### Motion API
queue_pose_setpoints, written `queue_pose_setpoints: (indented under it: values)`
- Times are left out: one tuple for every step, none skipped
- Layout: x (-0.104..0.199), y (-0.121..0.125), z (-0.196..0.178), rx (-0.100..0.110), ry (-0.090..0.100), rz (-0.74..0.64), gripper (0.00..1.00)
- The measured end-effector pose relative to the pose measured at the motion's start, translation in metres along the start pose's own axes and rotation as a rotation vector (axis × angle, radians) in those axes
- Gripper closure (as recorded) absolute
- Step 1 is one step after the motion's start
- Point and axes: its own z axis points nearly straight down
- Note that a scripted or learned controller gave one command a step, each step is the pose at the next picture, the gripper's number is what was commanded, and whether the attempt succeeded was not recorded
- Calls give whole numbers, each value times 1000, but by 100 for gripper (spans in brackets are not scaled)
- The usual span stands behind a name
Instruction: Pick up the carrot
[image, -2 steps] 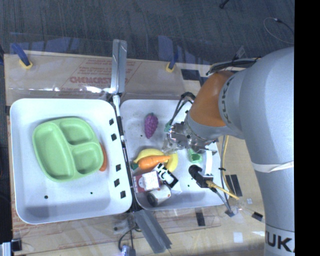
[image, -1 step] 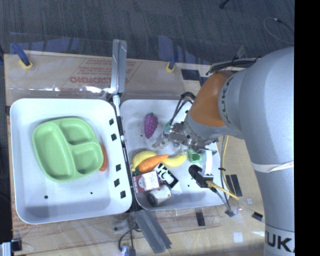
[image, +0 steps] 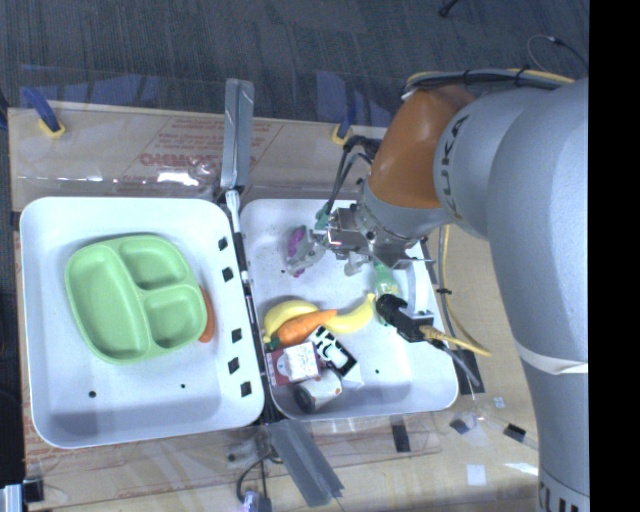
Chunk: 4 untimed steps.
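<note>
Closest to the camera is the left bin (image: 60, 400), holding a green divided plate (image: 135, 295) with something orange (image: 207, 318) tucked against its right edge. In the right bin (image: 420, 385), the carrot (image: 305, 324) lies across a banana (image: 325, 318), just above a dark red carton (image: 298, 363) and a black-and-white box (image: 333, 350). A purple wrapper (image: 298, 240) sits farther back, and the gripper (image: 345, 240) hangs beside it, well apart from the carrot; can't tell if it's open or closed.

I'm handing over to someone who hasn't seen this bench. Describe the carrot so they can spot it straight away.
Look in the right-hand white bin, the one the arm reaches over. Near its left wall lies a yellow banana; the carrot rests right against it, angled across its middle. It is the short orange tapered piece, set apart from the yellow banana and from the dark red carton just below it.
</note>
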Motion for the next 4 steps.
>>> queue_pose_setpoints:
  values:
    - [-23,-48,74,1,0,-94,0]
    - [-38,-41,92,-16,2,-69,0]
    - [-40,-40,81,-18,-3,-71,100]
    - [16,18,0,0,0,-12,100]
